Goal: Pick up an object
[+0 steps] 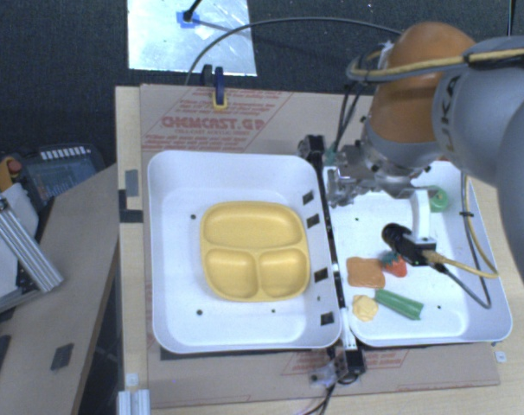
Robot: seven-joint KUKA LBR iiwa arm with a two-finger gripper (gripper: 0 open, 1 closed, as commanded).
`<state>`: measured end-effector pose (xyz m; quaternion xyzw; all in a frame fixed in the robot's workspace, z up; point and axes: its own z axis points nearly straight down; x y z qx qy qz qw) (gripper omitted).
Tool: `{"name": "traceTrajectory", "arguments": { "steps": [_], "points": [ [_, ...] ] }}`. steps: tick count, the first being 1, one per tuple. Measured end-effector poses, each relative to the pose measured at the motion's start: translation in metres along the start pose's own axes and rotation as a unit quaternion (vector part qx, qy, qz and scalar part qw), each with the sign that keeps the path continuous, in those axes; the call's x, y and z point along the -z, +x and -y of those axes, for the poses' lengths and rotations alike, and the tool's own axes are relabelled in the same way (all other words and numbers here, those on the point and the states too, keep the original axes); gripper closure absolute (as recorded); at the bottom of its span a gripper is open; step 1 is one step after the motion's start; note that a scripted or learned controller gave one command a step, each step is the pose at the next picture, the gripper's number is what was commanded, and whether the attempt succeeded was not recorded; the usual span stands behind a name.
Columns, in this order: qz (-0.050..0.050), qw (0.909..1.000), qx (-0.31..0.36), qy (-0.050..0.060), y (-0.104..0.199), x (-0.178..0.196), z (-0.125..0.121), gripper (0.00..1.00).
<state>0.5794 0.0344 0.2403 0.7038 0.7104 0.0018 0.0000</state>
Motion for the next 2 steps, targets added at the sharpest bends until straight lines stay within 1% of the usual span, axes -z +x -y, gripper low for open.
{"name": "traceTrajectory", "arguments": {
  "steps": [1, 2],
  "points": [
    [0.0, 1.0, 0.0, -0.001, 0.037, 0.003, -0.031, 1.0],
    [0.001, 1.0, -0.001, 0.0, 0.072, -0.02, -0.063, 1.0]
  ]
}}
